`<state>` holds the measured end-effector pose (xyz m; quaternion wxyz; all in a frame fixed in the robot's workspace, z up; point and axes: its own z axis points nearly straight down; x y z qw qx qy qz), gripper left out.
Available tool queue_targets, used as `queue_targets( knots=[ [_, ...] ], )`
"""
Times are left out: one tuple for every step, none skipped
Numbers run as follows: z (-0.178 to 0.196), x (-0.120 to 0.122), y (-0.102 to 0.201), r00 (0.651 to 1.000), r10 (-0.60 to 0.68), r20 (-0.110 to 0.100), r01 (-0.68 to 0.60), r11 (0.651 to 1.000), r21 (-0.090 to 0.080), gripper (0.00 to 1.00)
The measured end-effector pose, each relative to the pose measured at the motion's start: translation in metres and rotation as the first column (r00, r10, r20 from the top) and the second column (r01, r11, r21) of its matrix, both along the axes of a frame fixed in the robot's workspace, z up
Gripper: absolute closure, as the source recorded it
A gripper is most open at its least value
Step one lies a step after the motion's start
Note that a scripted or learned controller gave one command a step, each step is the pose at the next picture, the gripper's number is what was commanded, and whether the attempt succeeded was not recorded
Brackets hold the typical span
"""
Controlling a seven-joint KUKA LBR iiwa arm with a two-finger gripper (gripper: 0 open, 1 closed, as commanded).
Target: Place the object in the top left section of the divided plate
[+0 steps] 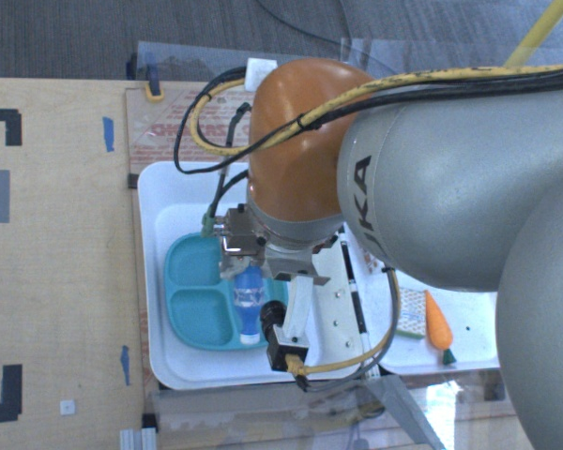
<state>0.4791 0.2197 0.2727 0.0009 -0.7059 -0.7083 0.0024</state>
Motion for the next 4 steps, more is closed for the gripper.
queue_targets(
  knots=[
    [-0.006,0.003,-0.018,0.998,-0.063,-0.001,0.063,0.998,0.000,1.00],
    [-0.018,-0.001,0.005,0.994,-0.111,-0.001,0.111,0.994,0.000,1.00],
    [-0.002,0.010,-0.027,0.947,-0.322,0.005,0.322,0.947,0.001,1.00],
    [-0.032,0.002,-0.008,0.840,-0.542,0.000,0.542,0.840,-0.003,1.00]
  ],
)
